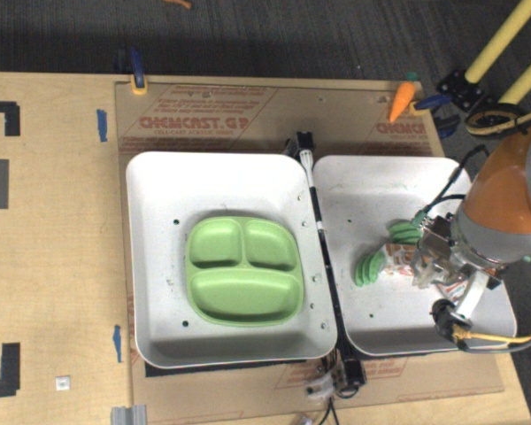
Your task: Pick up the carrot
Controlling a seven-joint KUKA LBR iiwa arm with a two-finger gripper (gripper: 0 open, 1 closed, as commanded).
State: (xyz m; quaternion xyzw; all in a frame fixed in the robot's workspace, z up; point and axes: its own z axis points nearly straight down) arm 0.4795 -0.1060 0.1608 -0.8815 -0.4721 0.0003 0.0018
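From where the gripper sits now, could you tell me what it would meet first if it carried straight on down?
Most likely the carrot, whose green leafy top lies just left of the gripper in the right bin; depth is unclear, so it might touch the bin floor instead.

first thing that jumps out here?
The green divided tray in the left bin. Next, the grey arm with its orange band, reaching into the right bin, its gripper low over a green leafy carrot top near that bin's middle.
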